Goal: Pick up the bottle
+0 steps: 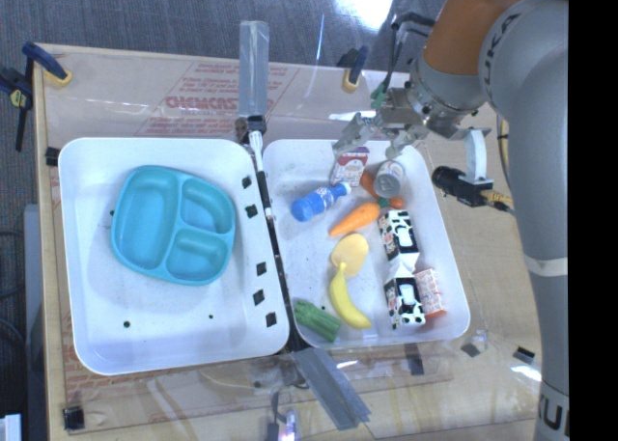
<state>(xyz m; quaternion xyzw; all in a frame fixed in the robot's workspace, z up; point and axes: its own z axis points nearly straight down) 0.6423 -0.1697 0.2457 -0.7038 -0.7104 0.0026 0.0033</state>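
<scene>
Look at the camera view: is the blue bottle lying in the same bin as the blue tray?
No, the bottle lies in the right bin, while the tray sits in the left bin.

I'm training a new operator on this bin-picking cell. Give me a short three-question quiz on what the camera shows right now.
1. True or false: the blue bottle lies in the same bin as the blue tray.
2. Which lies nearest the bottle? A) carrot B) banana C) green vegetable
3. Fill in: the gripper hovers over the ___ bin's far end.

Key: 1. False; the bottle is in the right bin, the tray in the left bin. 2. A. 3. Right.
</scene>
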